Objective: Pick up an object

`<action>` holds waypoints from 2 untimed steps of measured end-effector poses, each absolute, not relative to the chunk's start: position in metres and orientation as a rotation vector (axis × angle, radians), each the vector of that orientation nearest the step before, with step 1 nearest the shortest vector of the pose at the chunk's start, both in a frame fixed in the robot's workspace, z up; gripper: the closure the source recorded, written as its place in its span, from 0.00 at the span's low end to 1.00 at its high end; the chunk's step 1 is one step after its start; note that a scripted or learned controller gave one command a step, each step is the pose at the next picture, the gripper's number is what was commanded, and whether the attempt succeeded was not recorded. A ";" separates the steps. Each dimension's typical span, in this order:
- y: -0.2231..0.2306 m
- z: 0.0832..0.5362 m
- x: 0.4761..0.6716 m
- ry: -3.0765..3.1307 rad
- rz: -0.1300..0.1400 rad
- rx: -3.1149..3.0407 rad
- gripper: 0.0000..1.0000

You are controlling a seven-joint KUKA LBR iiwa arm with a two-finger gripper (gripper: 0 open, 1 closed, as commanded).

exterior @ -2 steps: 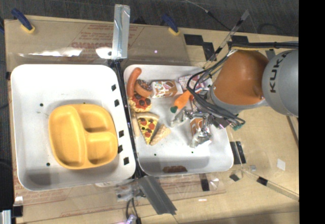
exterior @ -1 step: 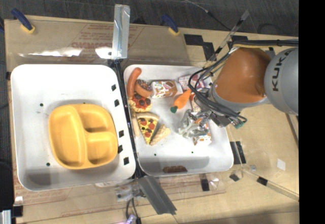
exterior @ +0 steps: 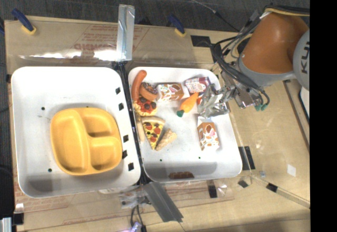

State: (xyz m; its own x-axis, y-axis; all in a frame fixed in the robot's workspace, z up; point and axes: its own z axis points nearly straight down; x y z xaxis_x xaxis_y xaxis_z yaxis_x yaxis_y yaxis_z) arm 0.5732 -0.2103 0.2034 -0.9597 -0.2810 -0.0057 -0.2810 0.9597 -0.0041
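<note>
The surface (exterior: 274,157) is pale wood, spreading out under and below the claw. Two shallow white bins sit on it: the left bin (exterior: 31,89) lies well off to the claw's left, and the right bin (exterior: 184,160) has its right rim just under the claw. The arm (exterior: 271,41), with its orange band, comes in from the claw's upper right. In the left bin, far left of the claw, rests a yellow divided tray (exterior: 85,140).

The claw (exterior: 213,103) hangs over the right edge of the right bin; its shiny parts blur together, so whether it is wide or narrow cannot be told, and nothing can be seen gripped in it.

The toy foods all lie to its left or below it. A pizza slice (exterior: 153,130) sits down-left, a sausage (exterior: 138,82) far left and slightly up, a small packet (exterior: 208,136) just below, and an orange carrot (exterior: 188,103) just beside it on the left. Two small wrapped items (exterior: 170,91) lie up-left.
</note>
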 end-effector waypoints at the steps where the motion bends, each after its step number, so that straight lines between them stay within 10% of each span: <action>1: -0.167 0.148 0.548 3.118 0.002 0.406 1.00; 2: -0.188 0.122 0.567 3.055 -0.001 0.730 1.00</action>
